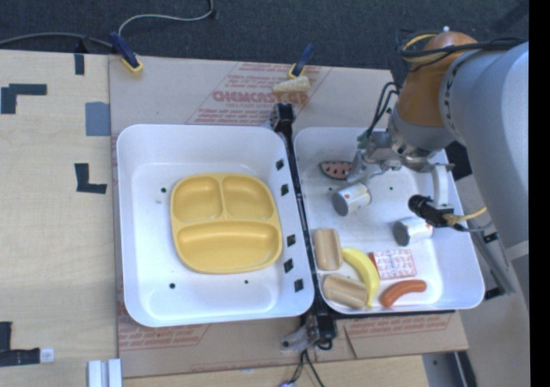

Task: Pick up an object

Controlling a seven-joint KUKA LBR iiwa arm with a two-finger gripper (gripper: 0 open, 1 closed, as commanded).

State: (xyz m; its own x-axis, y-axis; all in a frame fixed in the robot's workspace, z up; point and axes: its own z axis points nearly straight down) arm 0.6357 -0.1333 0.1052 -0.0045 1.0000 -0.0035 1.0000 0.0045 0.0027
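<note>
Small grey-white plastic cylinder (351,199) lies on its side in the right white bin (468,286), just below the gripper (371,162); whether the claw is apart or together, I cannot tell. It looks light, stiff and slick, apt to roll. Its long axis runs left-right, slightly tilted; grasp across the middle.

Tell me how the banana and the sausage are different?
The banana is yellow; the sausage is orange-red. The banana looks thicker and longer; the sausage is thinner and shorter. The banana bends and runs up-down in the picture; the sausage lies more sideways. Both lie in the right bin, near its front edge.
</note>
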